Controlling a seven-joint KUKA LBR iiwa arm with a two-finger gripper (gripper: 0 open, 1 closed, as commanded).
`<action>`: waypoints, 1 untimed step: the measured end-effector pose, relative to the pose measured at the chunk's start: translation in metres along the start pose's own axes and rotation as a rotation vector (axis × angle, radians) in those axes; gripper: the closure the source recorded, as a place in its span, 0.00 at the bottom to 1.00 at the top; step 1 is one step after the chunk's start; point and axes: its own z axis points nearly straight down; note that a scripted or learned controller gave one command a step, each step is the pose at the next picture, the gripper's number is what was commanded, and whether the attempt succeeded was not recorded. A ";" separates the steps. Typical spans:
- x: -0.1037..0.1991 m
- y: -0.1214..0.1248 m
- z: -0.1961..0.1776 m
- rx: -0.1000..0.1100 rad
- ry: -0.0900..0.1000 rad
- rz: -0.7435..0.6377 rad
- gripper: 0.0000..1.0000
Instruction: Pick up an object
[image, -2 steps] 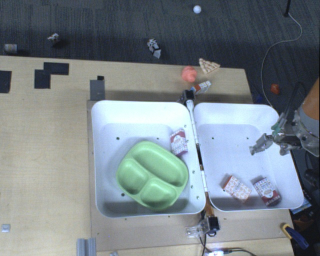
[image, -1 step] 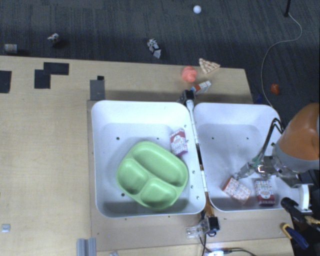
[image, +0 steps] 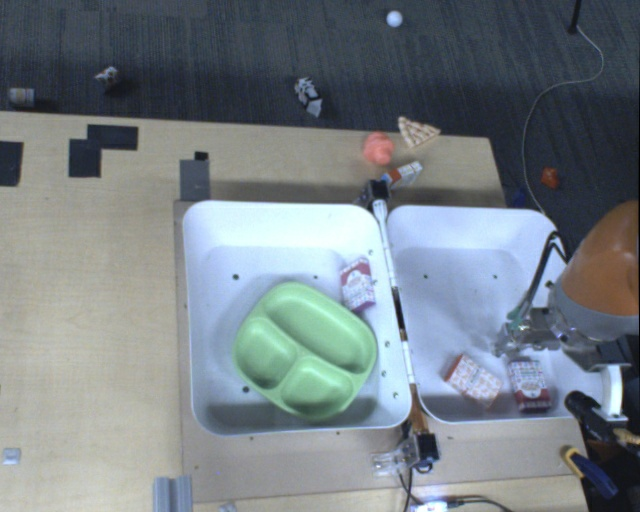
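Item: desk (image: 90, 300), light wood, bearing two white bins side by side.

Left bin (image: 215, 225): a green divided tray (image: 305, 347), tilted, covering most of the floor; a small red-and-white packet (image: 357, 285) just beside the tray's upper right edge, near the shared wall.

Right bin (image: 470, 235): two small red-and-white packets in the lower right area. Packet A (image: 472, 379) lies flat, its long axis slanting down to the right. Packet B (image: 528, 385) lies just beside it to the right, long axis roughly up-down, close to the bin's front rim.

Arm (image: 610, 275): enters from the right, orange band visible above the wrist. Gripper (image: 525, 340) sits low in the right bin, directly above packet B in the view and near packet A, which lies down and to its left. Fingers: too blurred and dark to tell whether wide or narrow; nothing is seen held between them.

Judgement: packet B is the nearer candidate; the coming move likely turns on a small shift toward the front rim, closing across its short axis.

Loose items beyond the bins: a pink ball (image: 378, 148) and a wedge-shaped piece (image: 418, 131) on the desk's far edge.
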 end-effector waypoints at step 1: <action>0.000 0.000 0.000 0.000 0.000 0.000 0.00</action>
